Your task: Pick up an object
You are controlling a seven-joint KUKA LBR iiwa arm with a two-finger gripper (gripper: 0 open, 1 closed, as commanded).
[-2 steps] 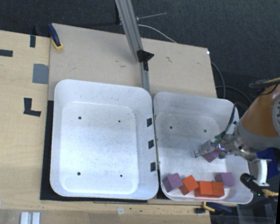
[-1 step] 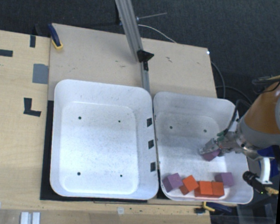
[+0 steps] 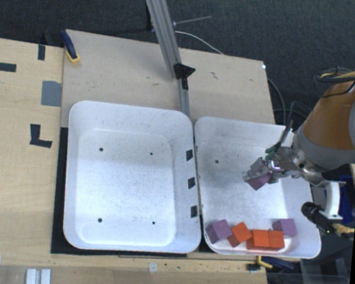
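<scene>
Gripper [image 3: 261, 176] pinches purple block [image 3: 258, 181], raised above right bin [image 3: 228, 137]. Risk: shallow hold slips, block drops toward 5 blocks [image 3: 253, 235] below gripper.

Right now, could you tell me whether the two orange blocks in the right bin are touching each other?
Apart. The camera view shows the tilted orange block separated from the long orange block by a thin strip of the white bin floor.

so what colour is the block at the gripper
Purple, seen in the camera view: the block at the gripper.
</scene>
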